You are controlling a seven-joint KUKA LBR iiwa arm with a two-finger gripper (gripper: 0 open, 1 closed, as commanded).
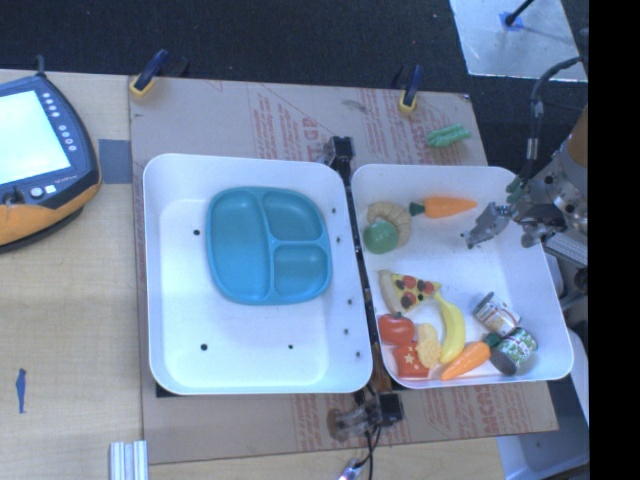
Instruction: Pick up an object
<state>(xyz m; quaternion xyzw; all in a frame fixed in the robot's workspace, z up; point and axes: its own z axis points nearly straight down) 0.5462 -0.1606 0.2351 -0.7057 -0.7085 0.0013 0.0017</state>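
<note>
Our hand (487, 226) hovers at the right bin's (530, 268) upper right; we can't tell its state, and nothing shows in it. Nearest target is the carrot (447, 206), just left of it at upper center. We'd favour it: it lies apart from the clutter at lower right.

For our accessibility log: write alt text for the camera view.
The gripper hangs over the right bin of toy food, near a carrot; the left bin holds a blue divided plate.
</note>
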